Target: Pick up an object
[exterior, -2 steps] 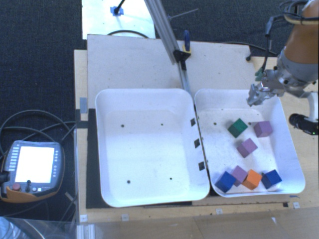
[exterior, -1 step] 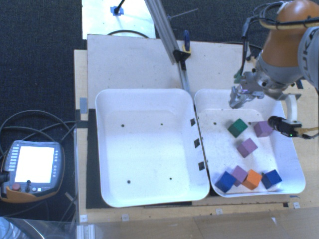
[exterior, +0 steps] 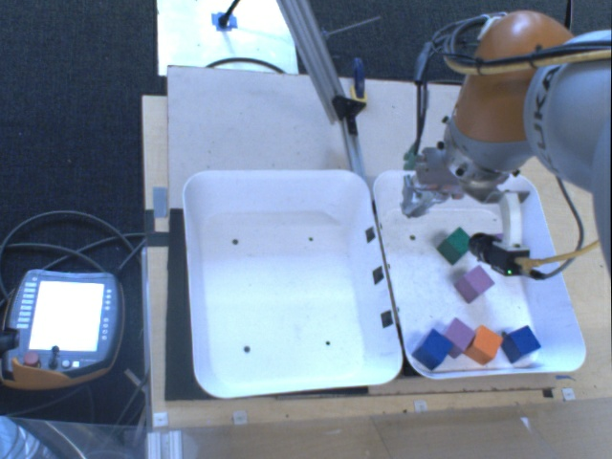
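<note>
Item: claw (exterior: 419,199), metal, on a grey arm (exterior: 574,113) with an orange band. It hangs over the 11 o'clock corner of the right bin (exterior: 417,295). Nothing can be seen in its grasp, and how far it is open cannot be told from here.

Writing: dark lettering on the arm's grey casing, too slanted to read.

Right bin, contents outward from the claw:
- green cube (exterior: 454,246), at the claw's 4 o'clock, near but apart from it.
- large purple cube (exterior: 473,283), at the green cube's 5 o'clock, just beside it.
- a row along the bin's 6 o'clock edge: blue cube (exterior: 432,348), small purple cube (exterior: 460,334) and orange cube (exterior: 484,344), all close-packed, then a second blue cube (exterior: 521,342) a little apart.

Left bin (exterior: 287,285): white, at the claw's 8 o'clock, with three small black tabs (exterior: 378,275) on the wall that meets the right bin.

Counter (exterior: 249,122): pale board under both bins, with a slanted aluminium pole (exterior: 311,46) at 12 o'clock.

Off the counter at 9 o'clock: a control pendant (exterior: 62,325) with its screen lit white, text unreadable.
</note>
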Robot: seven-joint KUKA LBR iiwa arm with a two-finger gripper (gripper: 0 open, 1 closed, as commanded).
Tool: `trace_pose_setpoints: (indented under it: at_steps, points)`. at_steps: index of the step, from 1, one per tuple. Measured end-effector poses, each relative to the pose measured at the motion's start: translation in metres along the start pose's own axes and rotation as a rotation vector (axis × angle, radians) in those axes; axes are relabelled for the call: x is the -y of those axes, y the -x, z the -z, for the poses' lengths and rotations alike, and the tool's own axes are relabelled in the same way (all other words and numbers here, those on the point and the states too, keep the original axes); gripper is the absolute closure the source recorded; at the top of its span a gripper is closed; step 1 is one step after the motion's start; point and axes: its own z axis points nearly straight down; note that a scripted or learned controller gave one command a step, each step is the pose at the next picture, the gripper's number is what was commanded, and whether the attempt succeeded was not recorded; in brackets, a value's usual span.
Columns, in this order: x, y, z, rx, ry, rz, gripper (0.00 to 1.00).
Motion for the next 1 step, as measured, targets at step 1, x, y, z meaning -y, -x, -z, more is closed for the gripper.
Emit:
trace_pose_setpoints:
  at_steps: [1]
  points:
    - [0.009,-0.0453,0.0034,0.0,0.0,0.0,1.0]
